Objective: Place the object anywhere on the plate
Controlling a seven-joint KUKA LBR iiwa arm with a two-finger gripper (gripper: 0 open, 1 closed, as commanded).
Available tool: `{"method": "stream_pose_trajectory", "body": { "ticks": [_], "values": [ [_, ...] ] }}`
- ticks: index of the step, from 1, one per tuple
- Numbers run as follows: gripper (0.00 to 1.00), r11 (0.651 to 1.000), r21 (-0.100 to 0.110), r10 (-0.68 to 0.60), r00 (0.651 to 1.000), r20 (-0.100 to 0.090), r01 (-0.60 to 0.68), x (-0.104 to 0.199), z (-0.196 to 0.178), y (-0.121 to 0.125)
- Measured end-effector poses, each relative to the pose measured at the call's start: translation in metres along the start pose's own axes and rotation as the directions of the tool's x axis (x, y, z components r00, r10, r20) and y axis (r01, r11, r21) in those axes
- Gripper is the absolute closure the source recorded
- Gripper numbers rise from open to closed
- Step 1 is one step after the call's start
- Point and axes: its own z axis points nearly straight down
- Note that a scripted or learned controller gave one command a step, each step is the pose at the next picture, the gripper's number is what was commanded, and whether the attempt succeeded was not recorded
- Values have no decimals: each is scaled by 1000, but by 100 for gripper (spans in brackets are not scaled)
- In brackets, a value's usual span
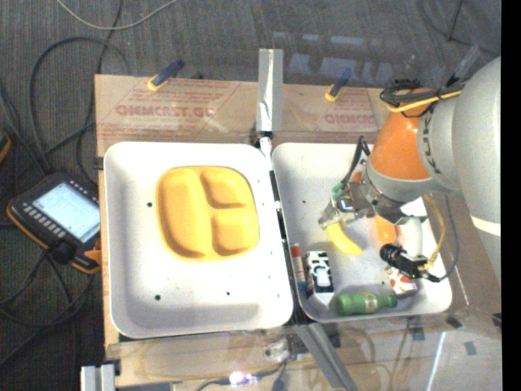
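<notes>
A yellow divided plate [208, 210] lies in the left white bin [130, 300], with nothing on it. In the right bin [305, 165] my gripper [337, 212] hangs low, right above the upper end of a small yellow banana-like object [348, 241]. The gripper's body hides where it meets that object. The grey arm with its orange band [399, 149] covers the bin's upper right part.
Along the right bin's front lie a green bottle [366, 302], a white and black toy car [320, 272] and a thin red item [297, 261]. An orange piece [384, 230] and a white object [409, 236] sit under the arm. A teach pendant [57, 214] rests left of the bench.
</notes>
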Motion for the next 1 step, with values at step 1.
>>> {"method": "stream_pose_trajectory", "body": {
  "ticks": [1],
  "values": [
    [100, 996, 0, -86, 996, 1, 86, 92, -81, 19]
  ]
}}
